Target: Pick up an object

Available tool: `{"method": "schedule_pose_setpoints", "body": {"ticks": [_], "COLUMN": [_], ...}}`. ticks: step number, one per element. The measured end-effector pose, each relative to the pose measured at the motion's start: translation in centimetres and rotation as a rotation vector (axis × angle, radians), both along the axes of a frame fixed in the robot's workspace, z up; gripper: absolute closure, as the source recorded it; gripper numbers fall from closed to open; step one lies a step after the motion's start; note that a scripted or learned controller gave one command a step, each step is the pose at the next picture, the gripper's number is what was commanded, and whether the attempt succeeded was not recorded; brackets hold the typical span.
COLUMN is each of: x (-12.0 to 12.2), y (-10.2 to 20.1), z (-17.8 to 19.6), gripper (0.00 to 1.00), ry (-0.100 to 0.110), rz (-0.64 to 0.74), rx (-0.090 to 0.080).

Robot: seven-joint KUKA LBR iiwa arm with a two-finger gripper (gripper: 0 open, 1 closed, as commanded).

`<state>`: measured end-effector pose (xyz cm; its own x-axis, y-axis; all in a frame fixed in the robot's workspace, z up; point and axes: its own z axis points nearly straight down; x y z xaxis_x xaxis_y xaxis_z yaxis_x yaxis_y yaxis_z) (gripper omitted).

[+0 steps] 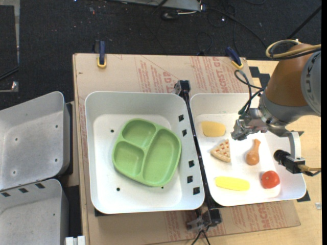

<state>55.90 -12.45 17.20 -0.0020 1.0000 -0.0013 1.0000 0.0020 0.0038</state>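
We see the gripper point(241, 132) above the right bin point(294, 195); its grip cannot be told. The pizza slice point(222, 151) lies just below-left, the drumstick point(253, 152) just right.

arm point(301, 80) cut off at right edge, fingers point(240, 133) too small to read

a brown board point(153, 73) lies under two white bins, held by a yellow clamp point(101, 60) at its far edge. a grey perforated tray point(30, 131) sits to its left; cables point(225, 19) trail across dark floor.
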Motion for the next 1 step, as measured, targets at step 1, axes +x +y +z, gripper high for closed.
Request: {"method": "schedule_pose_setpoints", "body": {"ticks": [1], "x": [0.76], "y": [0.74], "z": [4.90], "gripper": [1.00], "ry": [-0.001], "rz": [0.001], "rx": [0.000]}}
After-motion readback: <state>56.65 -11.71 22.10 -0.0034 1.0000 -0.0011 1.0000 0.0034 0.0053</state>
